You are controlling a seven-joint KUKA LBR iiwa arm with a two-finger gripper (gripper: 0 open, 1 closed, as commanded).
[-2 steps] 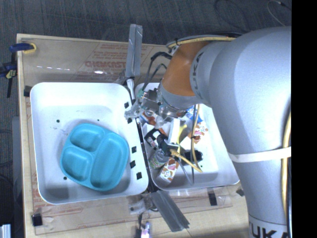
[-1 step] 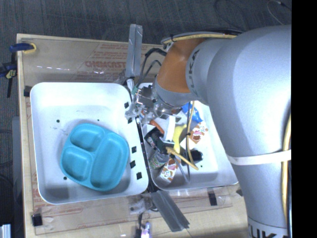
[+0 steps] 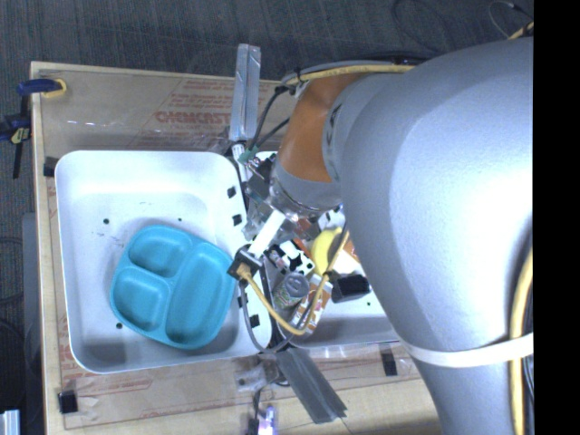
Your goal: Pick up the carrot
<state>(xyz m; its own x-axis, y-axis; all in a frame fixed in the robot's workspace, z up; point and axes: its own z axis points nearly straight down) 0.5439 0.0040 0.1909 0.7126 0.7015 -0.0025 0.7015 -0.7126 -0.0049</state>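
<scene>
The jaws (image 3: 292, 275) sit low inside the right-hand shallow white bin (image 3: 362, 329), near its left wall, mostly buried under wrist hardware and cables; cannot tell whether they are apart or together, and nothing is clearly seen between them. Just beside them, toward the bin's middle, a yellow curved banana-like item (image 3: 324, 246) stands out, with a sliver of orange object (image 3: 349, 259) touching its right side, possibly the carrot, too hidden by the arm to confirm. A small black block (image 3: 350, 286) lies right below that, on the bin floor. The big grey robot arm with orange band (image 3: 435, 207) covers most of the right bin and the counter's right side. The left-hand shallow white bin (image 3: 91, 198) holds a light-blue three-compartment plastic tray (image 3: 172, 286), lying flat toward its near-right corner, close to the dividing wall. Wooden counter (image 3: 136, 107) shows along the far edge behind the bins.
</scene>
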